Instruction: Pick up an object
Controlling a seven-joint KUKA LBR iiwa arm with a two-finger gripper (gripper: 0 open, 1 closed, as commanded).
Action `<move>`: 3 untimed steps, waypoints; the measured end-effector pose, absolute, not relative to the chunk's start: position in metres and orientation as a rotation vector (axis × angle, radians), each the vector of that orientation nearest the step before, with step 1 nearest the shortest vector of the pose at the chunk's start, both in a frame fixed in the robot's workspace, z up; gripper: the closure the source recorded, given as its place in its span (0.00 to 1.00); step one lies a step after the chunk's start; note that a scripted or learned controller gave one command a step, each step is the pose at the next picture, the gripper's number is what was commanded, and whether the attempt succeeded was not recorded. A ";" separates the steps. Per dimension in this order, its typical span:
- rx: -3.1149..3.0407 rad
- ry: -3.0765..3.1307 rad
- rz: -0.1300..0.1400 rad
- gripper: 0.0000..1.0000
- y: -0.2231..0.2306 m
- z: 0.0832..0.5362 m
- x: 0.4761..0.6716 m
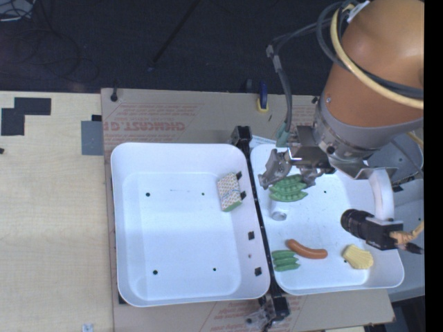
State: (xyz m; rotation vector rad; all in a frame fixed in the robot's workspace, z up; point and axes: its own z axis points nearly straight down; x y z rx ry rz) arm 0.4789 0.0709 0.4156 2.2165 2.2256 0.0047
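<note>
Reaching into the right bin [387, 282], we place the gripper [277, 173] near that bin's far left corner, directly above a green pea pod [288, 189]. The pod lies just below and to the right of the fingertips, its long axis running roughly left to right along the far edge. We cannot tell the gripper's state, and contact with the pod is not confirmed.
</note>
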 end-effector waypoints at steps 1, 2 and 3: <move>2.220 2.225 -0.004 1.00 0.093 0.415 0.476; 2.213 2.233 -0.009 1.00 0.094 0.424 0.476; 2.219 2.224 -0.001 1.00 0.116 0.451 0.476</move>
